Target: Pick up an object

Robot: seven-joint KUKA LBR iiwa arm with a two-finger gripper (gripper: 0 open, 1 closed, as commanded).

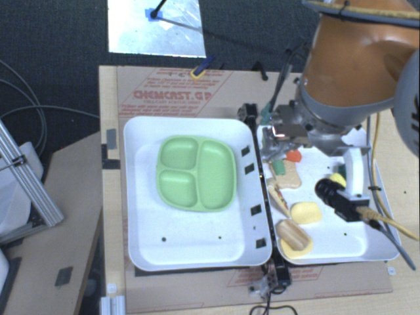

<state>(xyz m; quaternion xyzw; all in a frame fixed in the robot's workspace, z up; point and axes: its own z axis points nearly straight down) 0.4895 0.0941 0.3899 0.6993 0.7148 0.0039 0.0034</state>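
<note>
My gripper [276,140] hangs low over the far left corner of the right bin [367,241], under the big orange wrist. Just below it lie a small red piece [293,155], a green piece [279,167] and a pale biscuit-shaped piece [289,178]. Nearer the front are a tan stick [277,199] along the bin's left wall, a yellow lump [306,212] and a brown bread-like roll [293,235]. A small yellow piece [338,178] peeks out further right. The wrist hides the far part of this bin.
The left bin [144,241] holds a green three-section plate [197,173]. A cardboard sheet [172,94] lies under both bins. A shiny foil square [156,18] sits on the dark floor behind, and a metal frame [23,176] stands at the left.
</note>
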